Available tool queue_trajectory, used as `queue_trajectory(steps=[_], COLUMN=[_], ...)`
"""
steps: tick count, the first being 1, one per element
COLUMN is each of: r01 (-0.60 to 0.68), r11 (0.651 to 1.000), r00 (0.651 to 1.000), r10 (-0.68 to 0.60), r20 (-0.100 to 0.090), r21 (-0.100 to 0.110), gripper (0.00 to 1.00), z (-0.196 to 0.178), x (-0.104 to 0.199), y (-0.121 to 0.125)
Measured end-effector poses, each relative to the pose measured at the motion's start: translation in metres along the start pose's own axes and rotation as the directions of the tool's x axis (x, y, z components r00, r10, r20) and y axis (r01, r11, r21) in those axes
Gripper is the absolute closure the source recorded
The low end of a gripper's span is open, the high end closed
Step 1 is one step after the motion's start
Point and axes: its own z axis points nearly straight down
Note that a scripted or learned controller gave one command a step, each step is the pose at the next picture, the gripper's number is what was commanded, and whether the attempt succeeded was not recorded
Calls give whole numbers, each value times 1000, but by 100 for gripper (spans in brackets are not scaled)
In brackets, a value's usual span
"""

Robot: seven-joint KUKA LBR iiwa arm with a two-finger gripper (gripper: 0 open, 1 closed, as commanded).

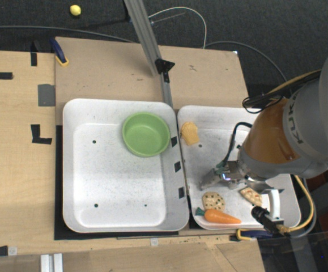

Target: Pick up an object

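Metallic end effector (220, 174) hangs low in the right bin (209, 115); whether it is wide or narrow cannot be told. Just below it lie a cookie (212, 200) and a carrot (222, 216), with a yellow piece (190, 133) farther up. A green bowl (146, 134) sits in the left bin (84, 169).

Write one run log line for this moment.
claw: low in right bin | near: cookie, carrot | left bin: green bowl
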Motion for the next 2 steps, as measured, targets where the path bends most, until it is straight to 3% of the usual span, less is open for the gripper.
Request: queue_trajectory(steps=[1,2], r01=[1,1], r11=[1000,1000], r00=[1000,1000], r10=[-1,-1], r20=[-2,1], r21=[3,-5], gripper=[100,100], z=[-10,-72], x=[1,-2], y=[-1,-1])
